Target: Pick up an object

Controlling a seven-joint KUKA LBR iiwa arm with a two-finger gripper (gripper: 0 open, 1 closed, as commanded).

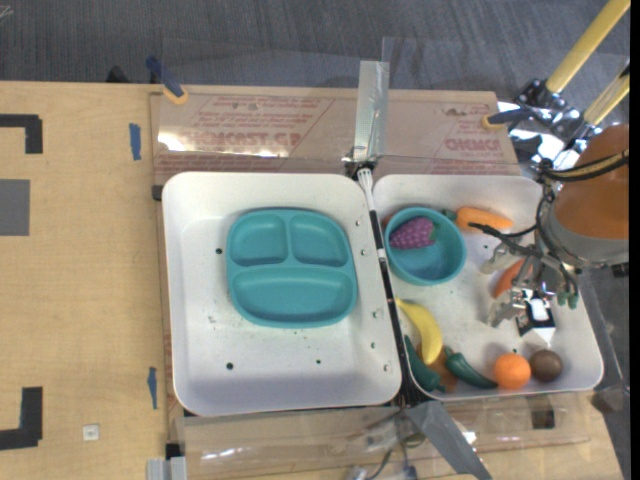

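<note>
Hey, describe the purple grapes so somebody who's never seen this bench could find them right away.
Start at the right white bin, the one holding the toy food. Near its upper left corner, beside the divider between the bins, sits a round teal bowl. The purple grapes lie inside that bowl, the one purple, bumpy item among a smooth yellow banana and an orange.

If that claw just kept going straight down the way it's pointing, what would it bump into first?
Probably the bare white floor of the right bin. The claw hangs over an open patch, with the orange ball and brown ball nearer the front rim. Depth is hard to judge.
</note>
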